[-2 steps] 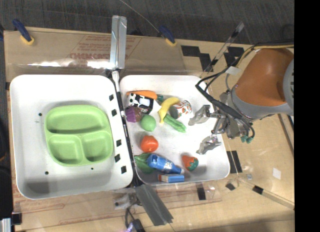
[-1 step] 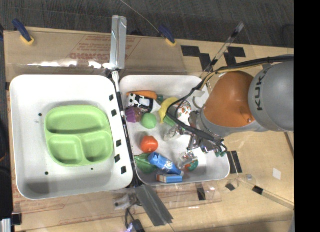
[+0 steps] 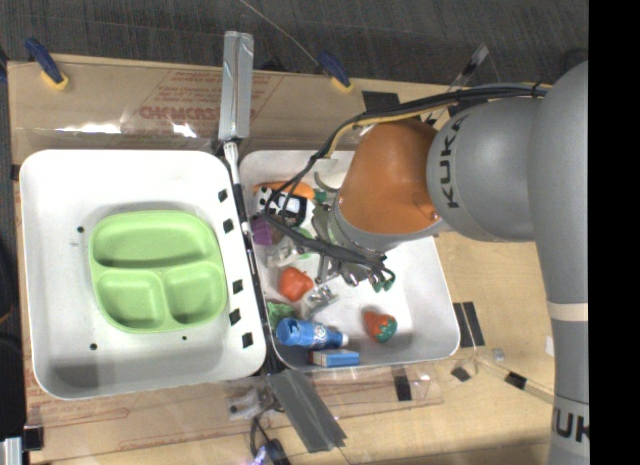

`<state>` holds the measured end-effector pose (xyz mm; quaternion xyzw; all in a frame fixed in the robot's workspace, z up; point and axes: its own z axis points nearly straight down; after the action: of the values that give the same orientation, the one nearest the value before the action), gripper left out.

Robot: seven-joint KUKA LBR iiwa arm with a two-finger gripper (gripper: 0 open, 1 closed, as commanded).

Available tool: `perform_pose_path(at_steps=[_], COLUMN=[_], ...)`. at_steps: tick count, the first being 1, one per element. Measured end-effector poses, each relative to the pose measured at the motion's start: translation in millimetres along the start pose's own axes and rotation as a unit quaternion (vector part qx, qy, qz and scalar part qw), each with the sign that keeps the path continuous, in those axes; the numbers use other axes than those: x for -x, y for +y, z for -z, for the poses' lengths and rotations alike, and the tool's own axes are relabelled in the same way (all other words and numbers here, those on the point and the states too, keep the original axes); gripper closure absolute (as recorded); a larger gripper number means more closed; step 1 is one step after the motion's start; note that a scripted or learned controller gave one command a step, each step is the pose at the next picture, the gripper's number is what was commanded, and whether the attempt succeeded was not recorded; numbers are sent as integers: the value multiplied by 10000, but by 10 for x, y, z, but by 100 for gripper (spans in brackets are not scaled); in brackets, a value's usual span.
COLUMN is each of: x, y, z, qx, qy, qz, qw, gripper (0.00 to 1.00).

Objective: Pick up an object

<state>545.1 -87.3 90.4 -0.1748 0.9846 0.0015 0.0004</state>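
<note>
Left bin [image 3: 40, 253]: a green tray [image 3: 157, 269] sits inside. Right bin [image 3: 440, 293], crowded: orange piece [image 3: 294, 283], blue bottle [image 3: 305, 334] at the front wall, blue block [image 3: 334, 358] beside it, strawberry [image 3: 380, 326] further right. The gripper [image 3: 322, 291] hangs beside the orange piece, grasp impossible to judge. Arm [image 3: 480, 173] covers the bin's back.

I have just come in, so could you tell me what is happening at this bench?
The KUKA arm reaches from the right over the right bin, its gripper down among small items: an orange piece, a blue bottle and a strawberry-like toy. Whether it grips anything is unclear. The left bin holds a green divided tray.
</note>
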Motion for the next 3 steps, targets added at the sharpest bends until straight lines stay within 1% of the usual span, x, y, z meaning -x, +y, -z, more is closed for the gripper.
perform_pose_path(at_steps=[1, 2, 3], x=[4, 259, 261], y=[-6, 496, 504], z=[82, 1031, 1083], qx=[-4, -21, -9], qy=[8, -22, 13], qz=[21, 35, 62], qw=[10000, 10000, 10000], gripper=[100, 100, 100])
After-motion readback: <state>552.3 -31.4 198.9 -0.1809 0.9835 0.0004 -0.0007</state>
